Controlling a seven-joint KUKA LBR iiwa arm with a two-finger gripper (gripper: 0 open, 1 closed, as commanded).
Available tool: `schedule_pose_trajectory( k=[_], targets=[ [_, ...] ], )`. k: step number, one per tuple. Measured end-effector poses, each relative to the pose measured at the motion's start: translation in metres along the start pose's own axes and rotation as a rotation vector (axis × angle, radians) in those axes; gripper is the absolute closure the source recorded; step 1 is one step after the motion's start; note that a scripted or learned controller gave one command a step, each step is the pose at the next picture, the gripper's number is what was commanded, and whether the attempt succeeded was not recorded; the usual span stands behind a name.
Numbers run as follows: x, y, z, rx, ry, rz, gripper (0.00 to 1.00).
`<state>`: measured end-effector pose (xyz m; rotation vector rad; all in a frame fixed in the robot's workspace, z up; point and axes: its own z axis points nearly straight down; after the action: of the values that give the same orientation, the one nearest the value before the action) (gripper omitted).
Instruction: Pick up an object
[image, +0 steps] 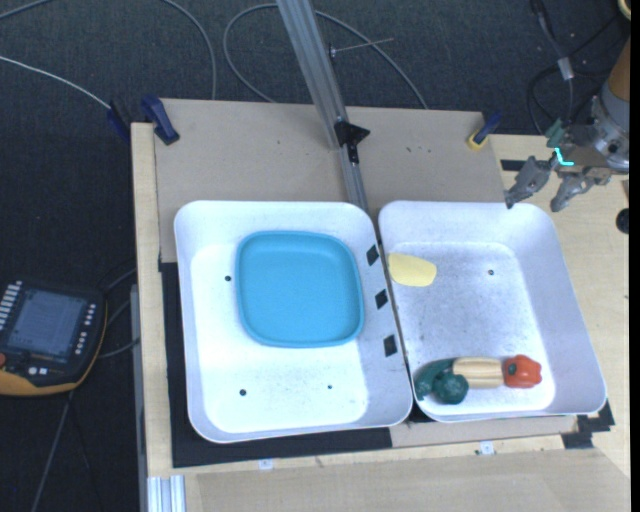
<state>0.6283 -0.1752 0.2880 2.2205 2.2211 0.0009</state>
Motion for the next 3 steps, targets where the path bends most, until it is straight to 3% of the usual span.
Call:
schedule_pose_trajectory(
  k=[1,3],
  targets=[
    [0.0,0.0,0.0,0.0,0.0,0.0,0.0],
    [-0.003,-0.007,0.097,0.004,0.001,0.0,0.0]
  ],
)
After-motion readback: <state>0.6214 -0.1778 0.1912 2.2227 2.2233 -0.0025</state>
